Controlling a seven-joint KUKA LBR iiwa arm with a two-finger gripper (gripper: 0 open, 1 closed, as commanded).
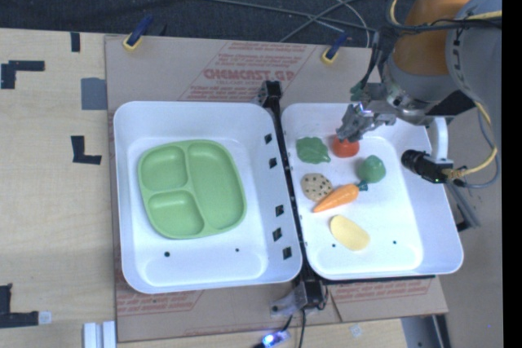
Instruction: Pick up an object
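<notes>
Here the gripper hangs low over the far part of the right bin, directly above a red tomato; whether its fingers are open or closed on it cannot be told. Nearby lie a green leaf, a broccoli piece, a cookie, a carrot and a yellow potato. A green divided plate sits in the left bin.

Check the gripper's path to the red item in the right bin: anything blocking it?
Nothing visible blocks it. The gripper sits directly over the red item, at its upper edge. The green leafy piece lies just left of it, close enough to get nudged. The carrot and the round green piece lie clear, nearer the camera.
</notes>
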